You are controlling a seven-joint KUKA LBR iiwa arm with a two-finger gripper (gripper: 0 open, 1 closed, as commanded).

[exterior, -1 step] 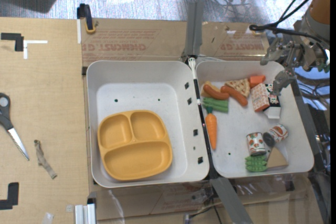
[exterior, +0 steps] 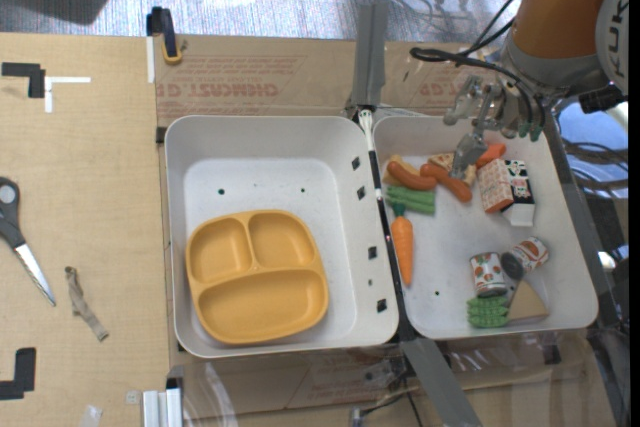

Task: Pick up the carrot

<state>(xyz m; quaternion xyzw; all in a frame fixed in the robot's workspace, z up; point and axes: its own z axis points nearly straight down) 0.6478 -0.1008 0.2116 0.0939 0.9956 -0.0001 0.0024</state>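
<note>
Hovering at the right bin's (exterior: 570,215) twelve o'clock, our gripper (exterior: 470,158) grasps nothing visible; its spread we cannot tell. We should swing toward eight o'clock, descending squarely over the carrot (exterior: 402,247) by the left wall.

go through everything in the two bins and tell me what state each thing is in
carrot: lying flat in right bin, by its left wall, untouched
gripper: above the sausages, away from carrot
yellow plate: right side up in left bin
cans: on their sides
carton: tipped over
</note>
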